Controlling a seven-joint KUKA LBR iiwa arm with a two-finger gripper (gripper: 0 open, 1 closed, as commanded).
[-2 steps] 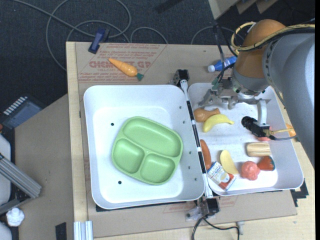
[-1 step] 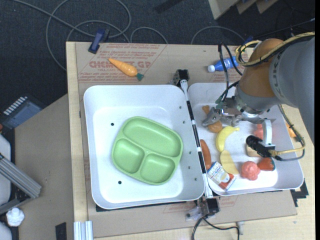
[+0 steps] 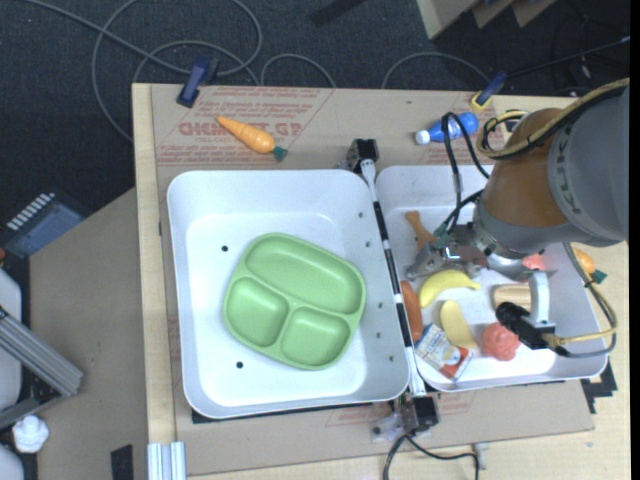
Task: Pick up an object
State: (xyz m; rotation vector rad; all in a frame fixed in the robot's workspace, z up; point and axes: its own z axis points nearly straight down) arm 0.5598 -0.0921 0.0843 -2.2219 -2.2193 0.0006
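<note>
Nearest the front edge of the right bin (image 3: 420,190) lies a white and red snack packet (image 3: 440,353), with a red fruit (image 3: 502,341) just beside it toward the arm. Behind these are a small yellow piece (image 3: 457,323), a banana (image 3: 448,286), an orange stick (image 3: 411,310) along the wall shared by the 2 bins, and a pale block (image 3: 512,296). The left bin (image 3: 200,218) holds 1 thing, a green divided plate (image 3: 293,300), lying flat near its middle. The gripper (image 3: 437,253) hangs low inside the right bin, just behind the banana and close to a brown piece (image 3: 416,226). The wrist above it hides most of it, so I cannot tell whether it is spread or pressed together, and nothing can be seen pinched in it. Further back, on the bench behind the bins, sit a toy carrot (image 3: 248,134), a blue and white bottle (image 3: 447,130) and a blue clip (image 3: 197,80). By my reading the task is at the reaching stage: the gripper is down among the things in the right bin, each of them looks to be resting in the bin, and none is lifted. What is left is a firm closing on 1 of them, most likely the banana or the brown piece, and then the lift clear of the bin.
</note>
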